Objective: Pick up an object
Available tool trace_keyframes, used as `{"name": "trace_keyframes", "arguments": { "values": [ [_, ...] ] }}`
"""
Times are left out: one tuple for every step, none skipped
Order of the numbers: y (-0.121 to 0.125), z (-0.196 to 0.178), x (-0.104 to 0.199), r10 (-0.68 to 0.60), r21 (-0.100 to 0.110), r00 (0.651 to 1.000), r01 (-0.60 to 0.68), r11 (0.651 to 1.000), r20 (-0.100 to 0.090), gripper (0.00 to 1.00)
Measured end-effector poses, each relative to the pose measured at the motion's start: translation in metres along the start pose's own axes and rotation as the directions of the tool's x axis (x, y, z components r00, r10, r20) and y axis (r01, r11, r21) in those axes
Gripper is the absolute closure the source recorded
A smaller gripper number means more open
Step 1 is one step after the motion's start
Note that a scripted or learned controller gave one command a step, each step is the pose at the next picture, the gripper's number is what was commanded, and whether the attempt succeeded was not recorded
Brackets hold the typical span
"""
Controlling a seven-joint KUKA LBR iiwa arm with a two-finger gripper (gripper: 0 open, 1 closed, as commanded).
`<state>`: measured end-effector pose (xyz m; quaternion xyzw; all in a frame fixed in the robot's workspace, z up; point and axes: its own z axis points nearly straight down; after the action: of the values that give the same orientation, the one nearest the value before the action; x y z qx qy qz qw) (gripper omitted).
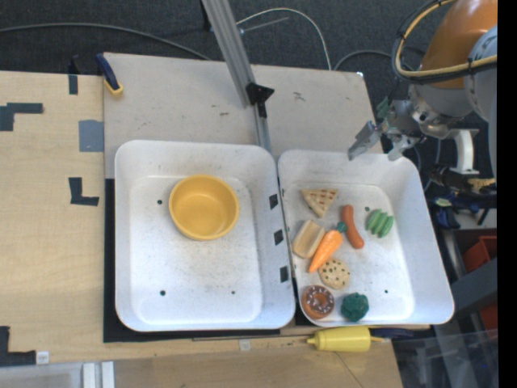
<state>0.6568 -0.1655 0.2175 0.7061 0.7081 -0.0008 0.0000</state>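
Note:
The right bin [404, 184] holds several toy foods: a pizza slice [320, 200], a red sausage [351, 226], a green pickle [379, 222], a bread piece [307, 238], a carrot [325, 250], a cookie [334, 274], a donut [318, 301] and a broccoli [354, 305]. My gripper [373, 140] hovers over the bin's far right corner, well above and behind the foods. Nothing shows between its fingers.
A yellow bowl [203, 207] sits in the left bin [137, 241]. A yellow mustard bottle [343, 339] lies on the bench just in front of the right bin. A grey pole [230, 43] slants down to the gap between the bins. Cables run across the back.

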Motion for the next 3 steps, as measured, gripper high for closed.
{"name": "trace_keyframes", "arguments": {
  "values": [
    [0.000, 0.000, 0.000, 0.000, 0.000, 1.000, 0.000, 1.000, 0.001, 0.00],
    [-0.003, 0.064, -0.003, 0.001, 0.006, 1.000, -0.001, 1.000, -0.001, 0.00],
    [-0.007, 0.115, -0.012, 0.002, 0.003, 1.000, -0.002, 1.000, 0.000, 0.00]
  ]
}}
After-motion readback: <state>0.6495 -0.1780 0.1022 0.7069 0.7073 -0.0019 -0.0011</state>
